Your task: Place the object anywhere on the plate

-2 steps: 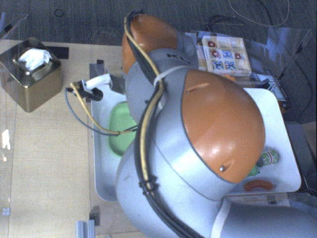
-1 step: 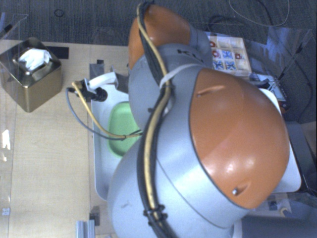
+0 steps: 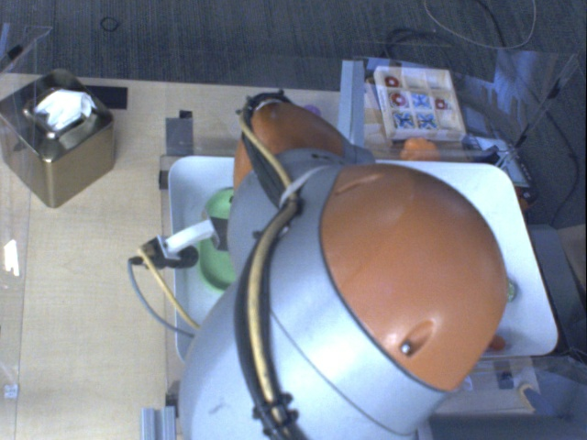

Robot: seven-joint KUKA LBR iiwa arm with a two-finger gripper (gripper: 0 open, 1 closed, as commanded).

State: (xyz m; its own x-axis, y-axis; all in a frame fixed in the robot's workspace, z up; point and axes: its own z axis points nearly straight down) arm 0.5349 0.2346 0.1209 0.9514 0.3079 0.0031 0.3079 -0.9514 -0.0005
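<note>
Arm (image 3: 367, 282) is parked right over both bins, and its orange band (image 3: 413, 264) blocks most of the work area. The gripper is somewhere under that bulk, so I can't tell if it's spread, closed or pinching anything.

The best candidate for a task item is a green shape (image 3: 217, 246) in the left bin (image 3: 183, 168), poking out from under the arm's left edge. My guess is that's close to where the gripper sits. I can't tell whether it's the plate or the object, since too little of it shows. On the far side of the arm, in the right bin (image 3: 527, 246), a small orange bit (image 3: 496, 342) and a green speck (image 3: 510, 290) peek out. Both are too small to identify.

Off-task and well away from the gripper: a gold box (image 3: 60, 149) with white stuffing on the counter (image 3: 83, 291), and a tic-tac-toe board (image 3: 417, 99) behind the right bin.

To do this step well, as I judge it:
- Don't count a grasp as made. Confirm something is actually between the pads before travelling.
- Lift straight up enough to clear the bin wall before any sideways move.
- Any spot on the plate counts, so aim for the middle for margin.
- Lower until it's nearly touching, then release. A drop could bounce or roll the object off.
- Watch the cable loop and its white connector (image 3: 183, 241) hanging beside the green shape. It could drag across the bin and knock things.
- Retract straight up so nothing gets swept off.
</note>
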